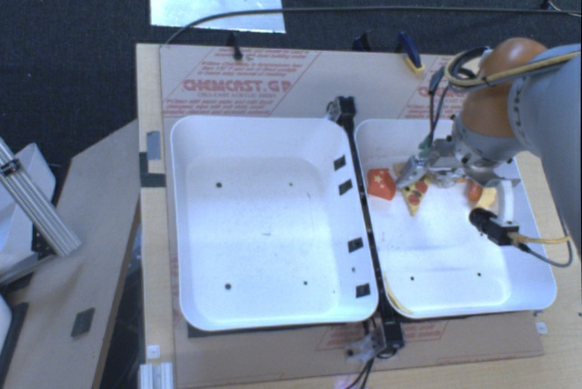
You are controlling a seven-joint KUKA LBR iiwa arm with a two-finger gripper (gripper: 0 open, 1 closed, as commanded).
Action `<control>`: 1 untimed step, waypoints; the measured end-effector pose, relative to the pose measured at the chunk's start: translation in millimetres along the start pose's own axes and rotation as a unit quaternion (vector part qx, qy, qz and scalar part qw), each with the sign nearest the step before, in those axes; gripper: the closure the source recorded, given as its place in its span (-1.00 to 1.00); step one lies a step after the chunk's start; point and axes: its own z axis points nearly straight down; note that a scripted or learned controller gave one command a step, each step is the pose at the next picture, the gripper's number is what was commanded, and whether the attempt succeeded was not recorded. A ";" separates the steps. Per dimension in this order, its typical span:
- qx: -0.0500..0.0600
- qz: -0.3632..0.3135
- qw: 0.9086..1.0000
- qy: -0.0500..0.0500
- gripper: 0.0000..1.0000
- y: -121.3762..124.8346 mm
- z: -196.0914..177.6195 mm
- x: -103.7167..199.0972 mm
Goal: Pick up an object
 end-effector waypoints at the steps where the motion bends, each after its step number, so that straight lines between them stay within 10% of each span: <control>1: -0.001 -0.001 1.000 0.000 1.00 0.7 -11.3 0.2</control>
